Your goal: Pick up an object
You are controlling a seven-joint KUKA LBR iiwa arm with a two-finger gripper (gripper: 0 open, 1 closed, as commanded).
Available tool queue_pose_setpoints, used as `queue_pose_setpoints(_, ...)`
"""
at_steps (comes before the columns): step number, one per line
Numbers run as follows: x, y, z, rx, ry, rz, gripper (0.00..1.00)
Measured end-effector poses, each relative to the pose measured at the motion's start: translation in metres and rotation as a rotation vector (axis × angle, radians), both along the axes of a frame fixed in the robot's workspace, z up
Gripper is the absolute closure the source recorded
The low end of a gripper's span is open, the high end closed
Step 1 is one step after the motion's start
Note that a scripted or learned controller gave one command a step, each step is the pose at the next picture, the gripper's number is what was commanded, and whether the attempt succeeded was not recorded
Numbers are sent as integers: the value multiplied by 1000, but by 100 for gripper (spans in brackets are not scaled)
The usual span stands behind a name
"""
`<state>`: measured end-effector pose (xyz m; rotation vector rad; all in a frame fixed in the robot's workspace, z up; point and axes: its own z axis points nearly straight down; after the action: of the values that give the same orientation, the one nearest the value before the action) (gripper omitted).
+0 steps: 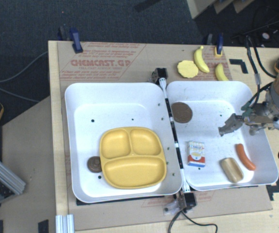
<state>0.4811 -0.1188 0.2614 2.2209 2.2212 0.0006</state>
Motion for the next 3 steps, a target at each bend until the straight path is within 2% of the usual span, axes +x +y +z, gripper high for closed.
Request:
queue_pose_setpoints(1, 17, 20, -96, 4, 11, 1, 0)
queue_pose_setpoints(2, 14, 25, -146, 3, 9, 0, 0)
queue_pose_setpoints(3, 111, -3, -178, -3, -4, 2, 0)
